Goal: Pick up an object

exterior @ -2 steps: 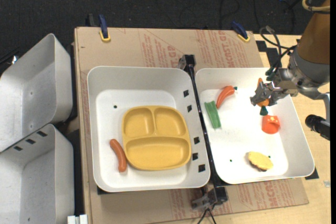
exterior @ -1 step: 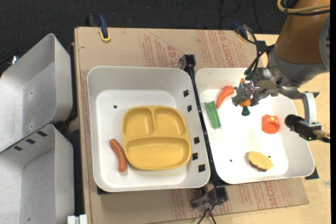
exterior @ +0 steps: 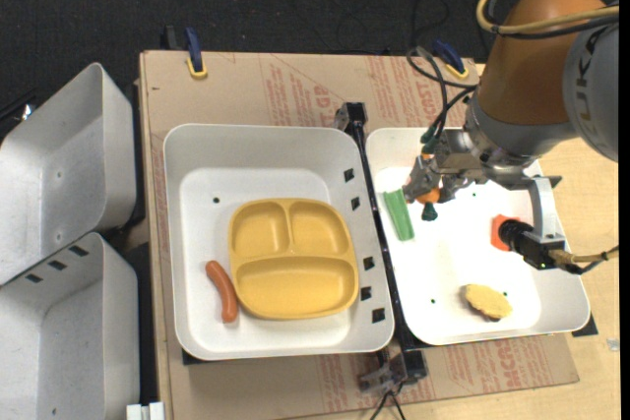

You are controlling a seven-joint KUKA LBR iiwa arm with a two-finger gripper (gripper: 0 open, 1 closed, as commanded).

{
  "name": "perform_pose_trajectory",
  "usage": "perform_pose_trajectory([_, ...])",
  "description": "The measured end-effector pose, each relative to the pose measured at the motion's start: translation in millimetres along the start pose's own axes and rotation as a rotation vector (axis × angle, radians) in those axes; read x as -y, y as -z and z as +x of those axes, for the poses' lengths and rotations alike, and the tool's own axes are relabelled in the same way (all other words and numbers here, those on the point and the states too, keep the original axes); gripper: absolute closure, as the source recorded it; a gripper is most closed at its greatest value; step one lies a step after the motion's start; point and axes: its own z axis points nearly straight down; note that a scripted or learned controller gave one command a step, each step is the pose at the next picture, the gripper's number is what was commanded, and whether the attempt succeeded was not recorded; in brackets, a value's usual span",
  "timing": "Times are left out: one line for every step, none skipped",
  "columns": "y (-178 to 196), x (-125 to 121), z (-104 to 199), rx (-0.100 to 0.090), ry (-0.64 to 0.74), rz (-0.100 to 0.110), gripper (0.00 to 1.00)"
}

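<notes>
Three loose things lie in the right bin [exterior: 453,261]: a green stick [exterior: 399,214] along the bin's 9 o'clock wall, a yellow lumpy piece [exterior: 487,301] toward 6 o'clock, and an orange piece [exterior: 499,231] toward 3 o'clock. The gripper [exterior: 429,192] hangs over the bin's 10 o'clock part, just beside the green stick's upper end, at about the stick's 2 o'clock. Whether the claw is spread or pressed together cannot be told from this slant. Outward, in the left bin [exterior: 187,211], a yellow divided plate [exterior: 292,258] sits at the middle, with a reddish sausage [exterior: 222,290] just beside its 8 o'clock rim. Both bins rest on a brown board [exterior: 295,79].
</notes>
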Motion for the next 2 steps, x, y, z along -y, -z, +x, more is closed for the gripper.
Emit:
perform_pose_trajectory([0.0, 7.9, 58.8, 0.0, 0.001, 0.001, 1.0])
perform_pose_trajectory([-16.4, 26.9, 107.9, 0.001, 0.0, 0.003, 1.0])
